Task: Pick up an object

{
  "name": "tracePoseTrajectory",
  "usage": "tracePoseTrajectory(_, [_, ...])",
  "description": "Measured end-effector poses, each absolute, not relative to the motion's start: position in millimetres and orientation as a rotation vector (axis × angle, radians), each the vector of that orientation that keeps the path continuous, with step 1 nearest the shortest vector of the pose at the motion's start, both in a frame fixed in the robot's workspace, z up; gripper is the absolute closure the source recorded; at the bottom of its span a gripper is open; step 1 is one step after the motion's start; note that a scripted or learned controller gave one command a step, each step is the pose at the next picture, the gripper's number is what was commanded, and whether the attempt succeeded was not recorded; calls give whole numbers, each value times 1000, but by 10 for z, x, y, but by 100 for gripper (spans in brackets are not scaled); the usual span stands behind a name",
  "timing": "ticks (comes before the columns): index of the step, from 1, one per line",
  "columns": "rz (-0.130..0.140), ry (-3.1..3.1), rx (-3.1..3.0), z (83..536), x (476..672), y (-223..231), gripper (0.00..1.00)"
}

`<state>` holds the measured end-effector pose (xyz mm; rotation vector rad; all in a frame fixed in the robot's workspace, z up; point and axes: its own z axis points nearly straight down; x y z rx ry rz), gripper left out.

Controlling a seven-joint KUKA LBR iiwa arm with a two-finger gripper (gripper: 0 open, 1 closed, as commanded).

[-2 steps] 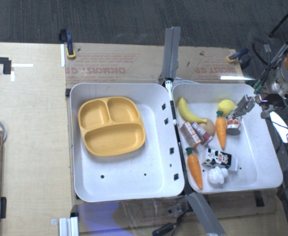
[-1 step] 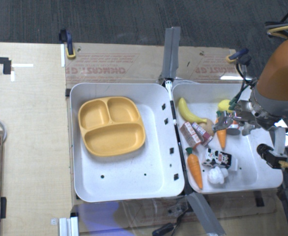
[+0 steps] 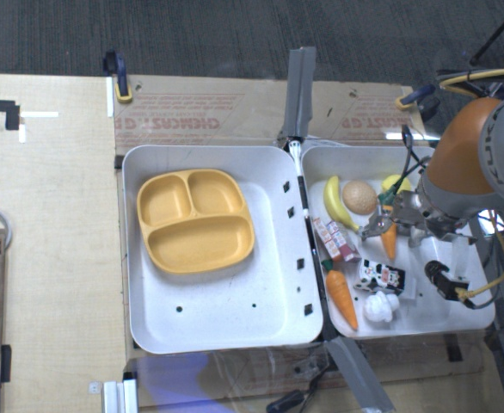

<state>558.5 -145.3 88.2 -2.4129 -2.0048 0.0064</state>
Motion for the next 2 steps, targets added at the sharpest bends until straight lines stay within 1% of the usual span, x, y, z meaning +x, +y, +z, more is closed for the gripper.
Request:
tracePoseTrajectory(1, [14, -1996, -2411, 928, 5574, -1465, 100])
tracePoseTrajectory(2, [9, -1912, -2488, 2012, 5333, -1509, 100])
